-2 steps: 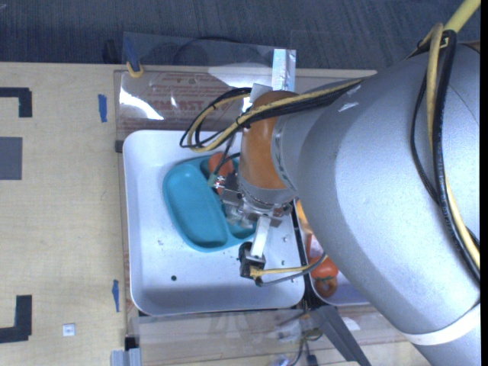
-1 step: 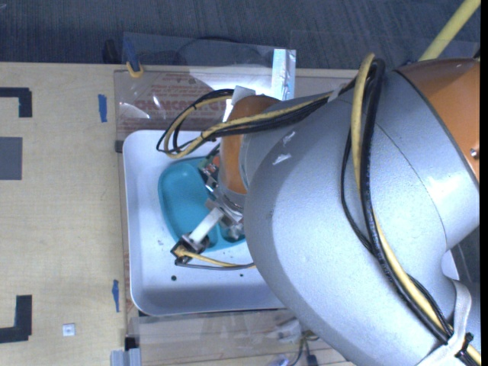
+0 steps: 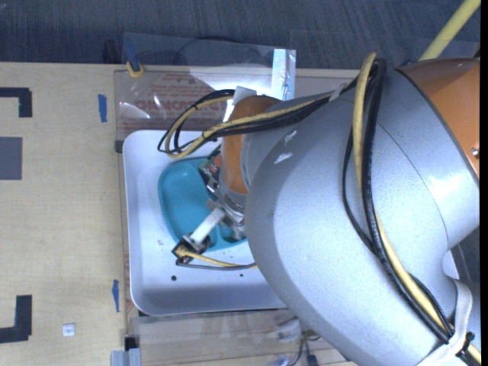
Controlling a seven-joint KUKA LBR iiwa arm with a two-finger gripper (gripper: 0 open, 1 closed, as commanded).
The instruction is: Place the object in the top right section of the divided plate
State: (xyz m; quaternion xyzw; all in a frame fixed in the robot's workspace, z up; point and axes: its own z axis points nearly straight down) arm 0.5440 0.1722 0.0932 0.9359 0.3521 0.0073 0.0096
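A teal divided plate [image 3: 178,197] lies in the white bin [image 3: 149,273], and the arm covers its right part. My gripper [image 3: 216,183] reaches down over the plate's middle from the right, under the orange wrist band. The grey arm hides most of the plate's sections, so I cannot make out dividers or any object on the plate.
The bulky grey arm [image 3: 358,219] fills the right half of the view and covers the second bin. A clear plastic sheet [image 3: 194,86] stands behind the bin. The wooden bench [image 3: 61,219] to the left carries blue tape marks and black squares.
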